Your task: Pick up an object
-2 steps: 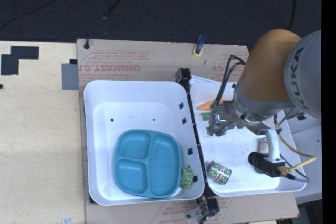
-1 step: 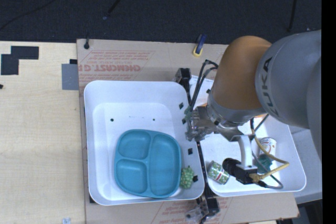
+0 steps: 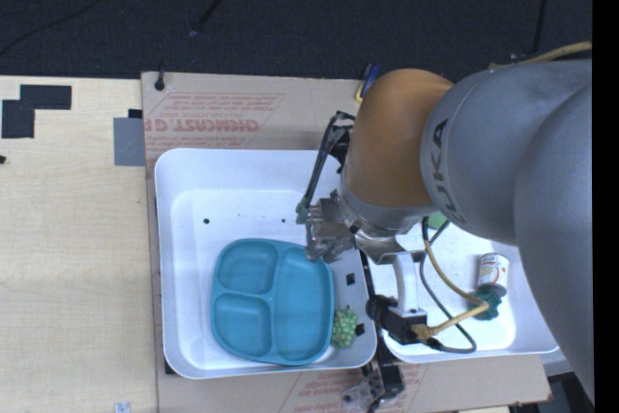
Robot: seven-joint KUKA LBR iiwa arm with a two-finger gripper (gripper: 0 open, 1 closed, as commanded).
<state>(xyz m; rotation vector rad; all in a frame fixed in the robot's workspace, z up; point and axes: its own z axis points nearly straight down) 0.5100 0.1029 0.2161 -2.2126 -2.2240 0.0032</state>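
Reaches in from right w/ grey arm, orange band above the gap btw the bins. Holds tool low over L bin, on its right side, right at the upper-right rim of tray. Can't tell whether touching that rim or just above it. Can't tell tool's state either: seen from above, tip too dark & cluttered to read how wide it stands or whether anything is in it.

Has tray in lower half of L bin: blue, 3 compartments, lying flat, turned a little, lower edge near the bin's near wall. Has green lump, bumpy, just beside tray's lower-right corner, approx touching it, close to the bin's right wall. Shows a dark speck on bin floor, up & left of tray.

Covers most of R bin w/ the arm. Shows small bottle there, white w/ red label, by the arm's edge, well apart from tool.

Sets both bins on brown card w/ red print, on pale wood table.
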